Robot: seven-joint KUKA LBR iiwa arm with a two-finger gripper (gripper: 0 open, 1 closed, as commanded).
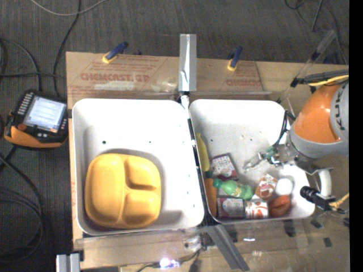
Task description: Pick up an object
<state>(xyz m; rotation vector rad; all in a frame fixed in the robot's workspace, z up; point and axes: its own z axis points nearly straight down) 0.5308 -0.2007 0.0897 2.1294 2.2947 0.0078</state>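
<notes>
Green bottle (233, 189) among packaged clutter

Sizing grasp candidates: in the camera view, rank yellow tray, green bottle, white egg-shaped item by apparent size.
Largest to smallest, as they look:
1. yellow tray, in the left bin, by far the biggest
2. green bottle, lying in the right bin
3. white egg-shaped item, beside the gripper
All lie at similar depth, so the order seems safe.

Robot lab, teach pendant (37, 119), clamped cardboard (130, 75)
</notes>
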